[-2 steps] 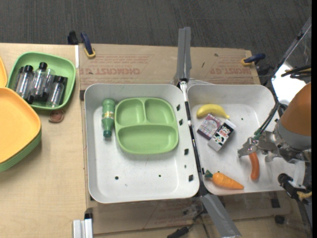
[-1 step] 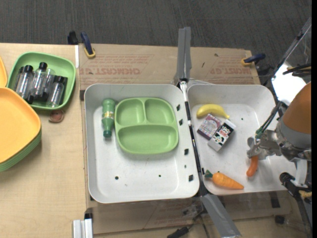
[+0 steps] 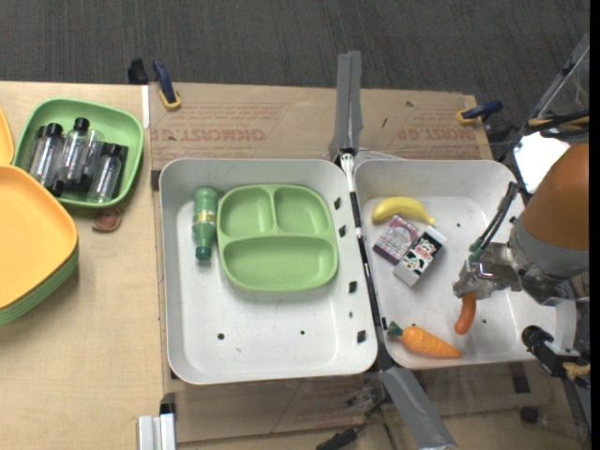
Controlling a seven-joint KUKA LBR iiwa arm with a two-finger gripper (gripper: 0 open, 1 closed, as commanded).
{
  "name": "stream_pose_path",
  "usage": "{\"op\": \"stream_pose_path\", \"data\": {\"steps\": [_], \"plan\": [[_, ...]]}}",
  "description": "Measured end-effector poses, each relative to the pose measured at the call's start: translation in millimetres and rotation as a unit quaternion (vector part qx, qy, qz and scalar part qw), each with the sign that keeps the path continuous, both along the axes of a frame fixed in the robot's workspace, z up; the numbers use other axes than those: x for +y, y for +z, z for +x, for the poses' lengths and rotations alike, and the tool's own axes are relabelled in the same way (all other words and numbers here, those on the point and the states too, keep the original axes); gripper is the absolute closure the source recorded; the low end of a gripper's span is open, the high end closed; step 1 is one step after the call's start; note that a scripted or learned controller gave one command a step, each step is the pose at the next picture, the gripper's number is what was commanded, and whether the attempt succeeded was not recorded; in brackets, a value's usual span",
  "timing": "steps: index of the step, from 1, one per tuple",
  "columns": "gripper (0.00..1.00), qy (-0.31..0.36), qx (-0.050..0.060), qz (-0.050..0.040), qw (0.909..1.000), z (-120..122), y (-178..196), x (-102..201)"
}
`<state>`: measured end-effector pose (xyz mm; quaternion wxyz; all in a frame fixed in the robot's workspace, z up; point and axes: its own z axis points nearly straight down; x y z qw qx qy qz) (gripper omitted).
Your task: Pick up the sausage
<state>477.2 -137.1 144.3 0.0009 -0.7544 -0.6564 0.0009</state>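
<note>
The sausage [image 3: 464, 316], a short orange-red piece, hangs upright in the right bin [image 3: 487, 181], near its front right part. My gripper [image 3: 469, 290] is directly above it, at the end of the grey arm with the orange band that comes in from the right. The sausage's top end sits between the fingertips, and the gripper is shut on it. Its lower end points down toward the bin floor; I cannot tell whether it still touches the floor.
In the right bin lie a carrot [image 3: 429, 342] just front-left of the sausage, a banana [image 3: 403, 211], and two small boxes [image 3: 397, 239] [image 3: 419, 256]. The left bin [image 3: 262, 345] holds a green divided plate [image 3: 277, 237] and a green bottle [image 3: 203, 221].
</note>
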Motion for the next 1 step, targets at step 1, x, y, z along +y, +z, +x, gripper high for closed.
{"op": "stream_pose_path", "data": {"steps": [1], "plan": [[1.00,-0.076,0.000,-0.0012,0.9971,35.0,91.2,26.1]]}}
